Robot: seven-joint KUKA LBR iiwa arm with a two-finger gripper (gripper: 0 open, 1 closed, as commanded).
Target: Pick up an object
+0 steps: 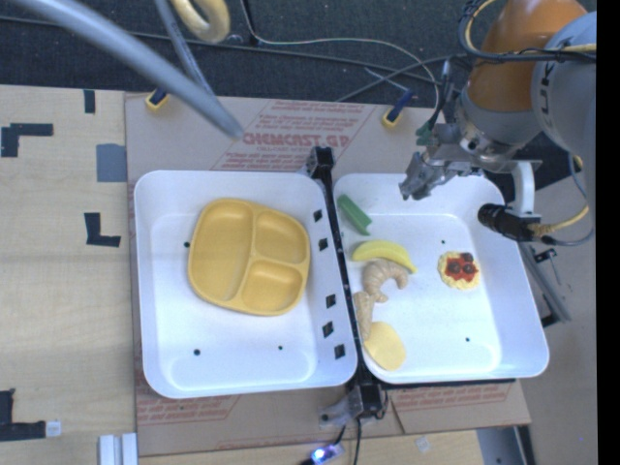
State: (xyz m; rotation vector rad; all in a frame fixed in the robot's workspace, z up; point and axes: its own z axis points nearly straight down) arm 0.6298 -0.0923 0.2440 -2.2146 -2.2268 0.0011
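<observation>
Grey KUKA arm reaching in from the right of the camera view, upper right corner. Bulky orange band above the wrist, facing the camera. Wrist angled down and to the left, cables looping around it. Gripper at the end, dark and small, pointing down-left, hanging near the far edge of the right bin. Nothing seen between the jaws. Jaw spacing too small and dark to make out.

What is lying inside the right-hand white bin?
The right bin holds a green piece, a banana, a croissant, a pale yellow piece and a small pizza. The claw covers its far rim.
</observation>
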